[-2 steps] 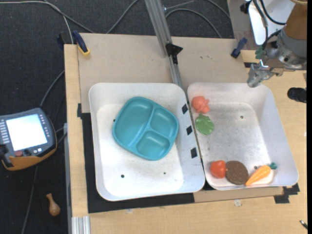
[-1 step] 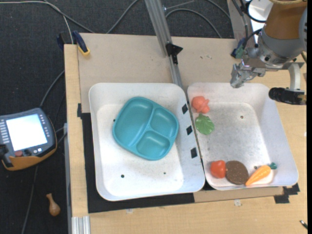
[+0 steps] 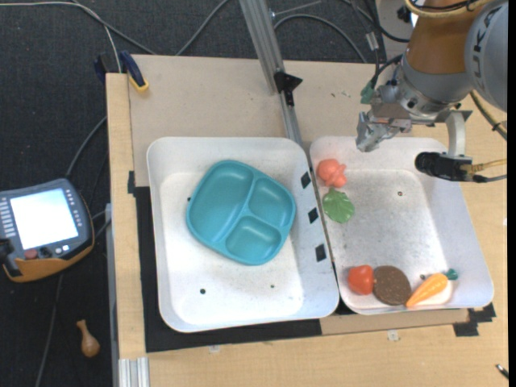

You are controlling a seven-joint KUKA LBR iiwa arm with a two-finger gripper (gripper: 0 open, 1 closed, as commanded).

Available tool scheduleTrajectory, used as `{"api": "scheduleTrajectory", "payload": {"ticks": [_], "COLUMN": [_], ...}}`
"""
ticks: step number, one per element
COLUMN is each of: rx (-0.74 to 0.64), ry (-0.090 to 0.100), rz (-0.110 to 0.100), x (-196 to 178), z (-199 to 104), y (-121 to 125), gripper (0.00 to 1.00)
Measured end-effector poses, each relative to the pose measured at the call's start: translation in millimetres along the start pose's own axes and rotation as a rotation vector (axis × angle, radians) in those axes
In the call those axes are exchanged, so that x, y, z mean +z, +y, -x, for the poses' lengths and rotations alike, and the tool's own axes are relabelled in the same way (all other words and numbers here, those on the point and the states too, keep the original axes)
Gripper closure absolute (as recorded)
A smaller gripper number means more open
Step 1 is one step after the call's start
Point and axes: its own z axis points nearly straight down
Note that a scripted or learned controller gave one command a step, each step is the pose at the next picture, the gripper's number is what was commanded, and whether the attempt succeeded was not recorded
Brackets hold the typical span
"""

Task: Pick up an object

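Looking down at a slant, you see a pale wooden tabletop (image 3: 201, 95) on a dark carpeted floor (image 3: 48, 95) strewn with cables, with a teach pendant (image 3: 42, 228) lying at the left edge of the frame. Two shallow white bins sit side by side. The left bin (image 3: 169, 297) holds a teal divided plate (image 3: 240, 210). The right bin (image 3: 459, 248) holds an orange-pink toy (image 3: 330, 172) and a green leafy piece (image 3: 339, 206) near its left wall, and a red tomato (image 3: 361, 279), a brown disc (image 3: 391, 285) and a carrot (image 3: 427, 289) along its lower edge. The gripper (image 3: 371, 139) hangs over the right bin's upper left corner, above the orange-pink toy and apart from it; you cannot tell how it is set. The arm (image 3: 451, 31) is cut off at the upper right. A metal pole (image 3: 262, 31) runs out of the top.
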Motion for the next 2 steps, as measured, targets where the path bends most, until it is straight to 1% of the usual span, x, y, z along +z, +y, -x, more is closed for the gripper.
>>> {"api": "scheduleTrajectory", "payload": {"ticks": [1, 2], "rx": [0.0, -0.001], "ry": [0.0, -0.001], "rz": [0.003, 0.003], "x": [-5.4, 3.6], "z": [-54.5, -100.9], "y": [1.6, 7.9], "gripper": [1.0, 1.0]}}
